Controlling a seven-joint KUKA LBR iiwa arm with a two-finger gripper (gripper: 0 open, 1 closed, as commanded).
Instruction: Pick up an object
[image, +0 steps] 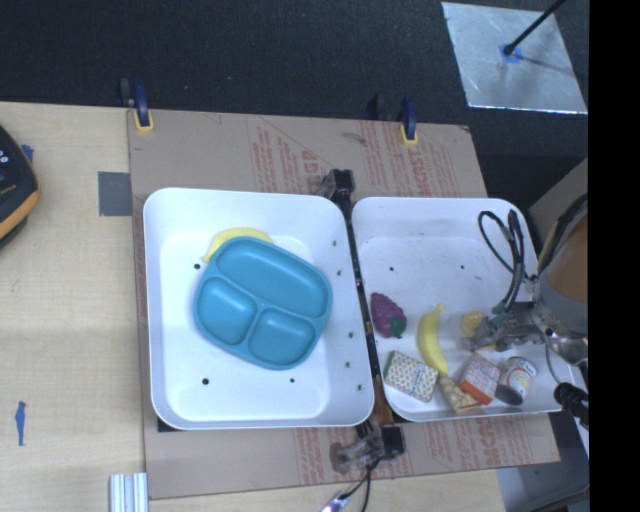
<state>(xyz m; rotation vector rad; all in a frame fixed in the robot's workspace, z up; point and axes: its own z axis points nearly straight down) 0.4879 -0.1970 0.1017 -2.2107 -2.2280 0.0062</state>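
Banana (432, 340): right bin (420, 215), near the middle, lying free.
Handling: likely light, soft, curved; pinch across its mid-body.
End effector (497, 330): low by small packets; opening cannot be told.

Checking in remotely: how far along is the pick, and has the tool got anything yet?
Done: the tool is down in the right bin, among the small items near its right side. In hand: nothing seen held; the banana, purple object and patterned packet all lie on the bin floor. Left: grasp and lift one item. The blue divided plate sits in the left bin.
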